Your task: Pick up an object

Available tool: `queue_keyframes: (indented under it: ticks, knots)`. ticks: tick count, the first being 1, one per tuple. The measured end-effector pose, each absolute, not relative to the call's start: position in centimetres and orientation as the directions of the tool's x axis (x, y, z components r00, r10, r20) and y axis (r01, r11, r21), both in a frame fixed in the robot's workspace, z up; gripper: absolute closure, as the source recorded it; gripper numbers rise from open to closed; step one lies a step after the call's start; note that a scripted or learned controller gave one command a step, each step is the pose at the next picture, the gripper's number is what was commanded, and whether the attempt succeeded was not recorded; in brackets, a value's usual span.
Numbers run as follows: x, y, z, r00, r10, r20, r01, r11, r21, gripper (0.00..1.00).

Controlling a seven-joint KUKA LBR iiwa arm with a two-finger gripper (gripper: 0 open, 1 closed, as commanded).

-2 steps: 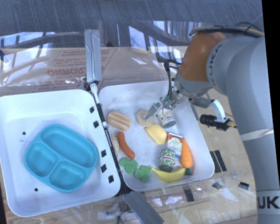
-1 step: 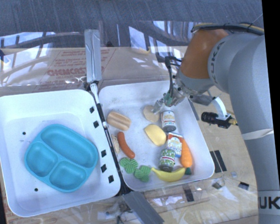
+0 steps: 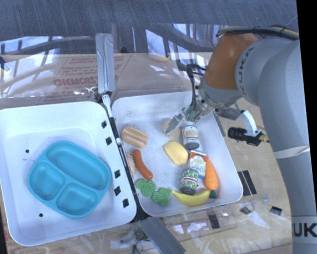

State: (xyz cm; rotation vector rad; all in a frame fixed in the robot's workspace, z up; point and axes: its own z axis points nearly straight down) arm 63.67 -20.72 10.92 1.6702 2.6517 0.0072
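Two white bins [image 3: 6, 166], one blue divided plate [image 3: 68, 178], and roughly ten toy foods [image 3: 175, 152].

Arm [image 3: 266, 85] cut off at right edge; pale object [image 3: 167, 125] partly hidden under pincer [image 3: 181, 119]; pincer opening unclear.

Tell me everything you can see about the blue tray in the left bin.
The blue tray is a rounded, light blue divided plate, plastic by its look, with three compartments: one long along its upper side and two smaller below. It lies flat and turned at a slant on the floor of the left bin, near the middle. Nothing lies in it, and it touches nothing but the bin floor.
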Motion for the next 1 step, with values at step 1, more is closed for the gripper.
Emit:
queue_keyframes:
  ticks: [1]
  knots:
    - [59.58,-20.84,11.29,-0.440,0.898,0.001,0.898,0.440,-0.002,0.00]
